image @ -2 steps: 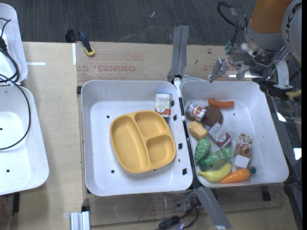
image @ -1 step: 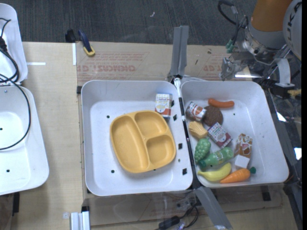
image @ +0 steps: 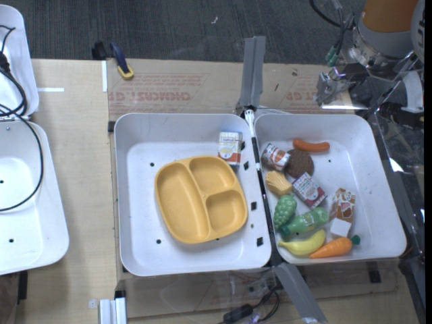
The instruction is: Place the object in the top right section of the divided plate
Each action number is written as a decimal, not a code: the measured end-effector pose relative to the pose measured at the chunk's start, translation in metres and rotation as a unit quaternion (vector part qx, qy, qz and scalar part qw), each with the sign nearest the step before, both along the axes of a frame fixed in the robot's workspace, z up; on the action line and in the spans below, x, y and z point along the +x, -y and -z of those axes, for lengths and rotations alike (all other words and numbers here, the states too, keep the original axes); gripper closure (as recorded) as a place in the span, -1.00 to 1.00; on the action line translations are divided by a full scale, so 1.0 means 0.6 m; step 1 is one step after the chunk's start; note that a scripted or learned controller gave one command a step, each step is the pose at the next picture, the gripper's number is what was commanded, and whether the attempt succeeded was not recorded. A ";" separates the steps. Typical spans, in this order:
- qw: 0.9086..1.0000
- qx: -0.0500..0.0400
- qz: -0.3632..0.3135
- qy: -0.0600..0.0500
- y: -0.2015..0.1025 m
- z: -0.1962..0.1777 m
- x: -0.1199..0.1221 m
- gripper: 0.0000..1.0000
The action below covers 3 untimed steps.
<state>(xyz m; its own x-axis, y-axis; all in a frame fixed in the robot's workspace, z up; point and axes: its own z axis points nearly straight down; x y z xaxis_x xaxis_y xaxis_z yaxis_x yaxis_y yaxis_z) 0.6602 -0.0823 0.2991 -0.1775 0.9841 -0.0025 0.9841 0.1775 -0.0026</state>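
A yellow divided plate [image: 199,198] lies in the left white bin [image: 128,181], its three sections bare. A small white carton with a red label [image: 230,147] stands in the same bin just past the plate's far right rim. My gripper [image: 329,86] hangs above the far edge of the right bin [image: 378,174], away from the plate, and its fingers are too dark and small to read. Nothing is visibly held in it.
The right bin holds several toy foods: an orange sausage [image: 311,145], a can [image: 275,156], a brown cookie [image: 300,163], corn [image: 277,182], grapes [image: 284,208], a green bottle [image: 307,222], a banana [image: 302,244], a carrot [image: 332,248]. A grey divider post [image: 253,73] stands between the bins.
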 end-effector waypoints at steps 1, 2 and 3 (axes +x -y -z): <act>0.990 0.001 -0.140 -0.001 -0.133 0.078 -0.030 1.00; 0.974 0.001 -0.228 -0.001 -0.076 -0.048 -0.118 1.00; 0.965 0.002 -0.264 -0.002 -0.198 0.159 -0.166 1.00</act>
